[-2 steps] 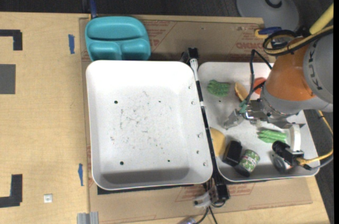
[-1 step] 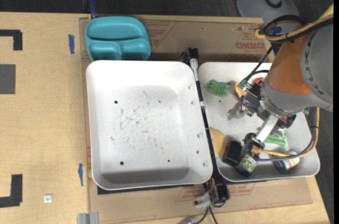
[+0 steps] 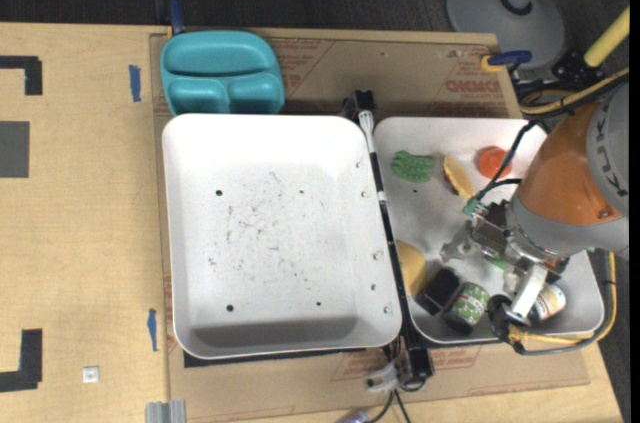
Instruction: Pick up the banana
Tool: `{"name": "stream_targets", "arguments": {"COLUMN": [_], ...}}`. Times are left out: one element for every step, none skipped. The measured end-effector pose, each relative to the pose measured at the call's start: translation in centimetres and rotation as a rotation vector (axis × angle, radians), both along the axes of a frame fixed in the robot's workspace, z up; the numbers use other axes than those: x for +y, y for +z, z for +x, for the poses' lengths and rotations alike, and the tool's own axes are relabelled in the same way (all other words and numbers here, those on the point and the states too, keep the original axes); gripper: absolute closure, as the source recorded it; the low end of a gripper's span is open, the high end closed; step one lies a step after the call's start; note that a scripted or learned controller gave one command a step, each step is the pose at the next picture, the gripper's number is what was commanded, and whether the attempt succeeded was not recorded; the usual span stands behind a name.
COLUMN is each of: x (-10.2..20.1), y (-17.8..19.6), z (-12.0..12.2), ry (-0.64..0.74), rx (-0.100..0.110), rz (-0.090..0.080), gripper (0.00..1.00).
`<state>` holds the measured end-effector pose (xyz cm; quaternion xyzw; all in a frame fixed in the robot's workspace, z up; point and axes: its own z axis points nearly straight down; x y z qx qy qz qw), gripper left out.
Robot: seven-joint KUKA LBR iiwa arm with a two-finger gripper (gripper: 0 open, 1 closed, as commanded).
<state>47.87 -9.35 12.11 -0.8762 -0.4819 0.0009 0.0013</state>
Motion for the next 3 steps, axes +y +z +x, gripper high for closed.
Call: {"name": "stream_targets", "arguments": {"x": [0.0, 0.0, 0.1], "y": [1.0, 2.0, 2.9], "z": [0.1, 0.1, 0.2], "ry": [0.000, -0.001, -0.001], "rx": [-0.002, -0.003, -0.002], "rz": [0.000, 0.000, -0.001], "gripper": [1.00, 1.00, 1.00]}}
